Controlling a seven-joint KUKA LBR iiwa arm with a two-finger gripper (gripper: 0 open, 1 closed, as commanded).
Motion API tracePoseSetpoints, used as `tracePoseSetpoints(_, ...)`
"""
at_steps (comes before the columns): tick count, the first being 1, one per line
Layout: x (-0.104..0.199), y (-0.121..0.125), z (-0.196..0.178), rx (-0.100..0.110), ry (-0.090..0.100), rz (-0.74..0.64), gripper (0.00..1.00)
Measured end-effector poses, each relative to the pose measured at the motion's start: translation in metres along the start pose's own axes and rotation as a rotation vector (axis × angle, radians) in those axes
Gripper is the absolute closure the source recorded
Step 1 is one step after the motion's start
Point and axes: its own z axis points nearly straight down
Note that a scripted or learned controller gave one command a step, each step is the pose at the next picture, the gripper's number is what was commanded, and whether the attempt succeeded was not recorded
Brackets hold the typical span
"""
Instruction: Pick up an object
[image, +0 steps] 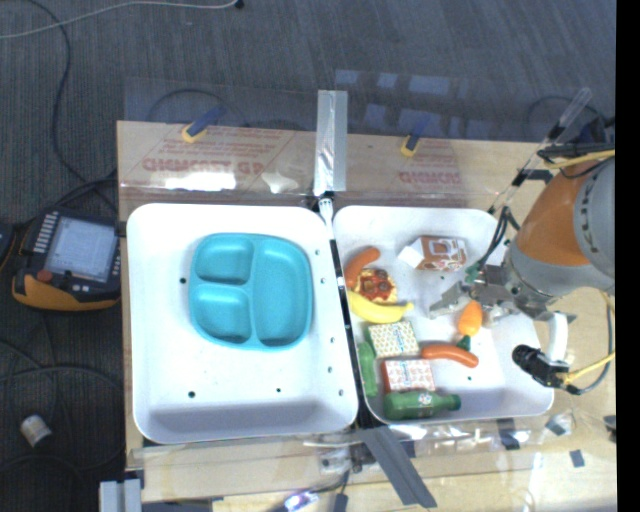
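Camera view is showing the gripper (462, 297) hanging just above a small orange carrot (469, 318) beside the banana (377, 309), finger spread unreadable; it should probably be descending straight.

One fixed camera above the bench (140, 140) — angled down, both bins (160, 400) framed.

arm (575, 235) cut off at right edge; gripper (462, 297) fingers too blurred to read
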Motion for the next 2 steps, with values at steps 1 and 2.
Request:
tracePoseSetpoints(1, 0.001, -0.001, -0.007, 0.005, 0.001, -0.001, 1.0)
tracePoseSetpoints(2, 0.032, 0.001, -0.187, -0.001, -0.007, -0.043, 1.0)
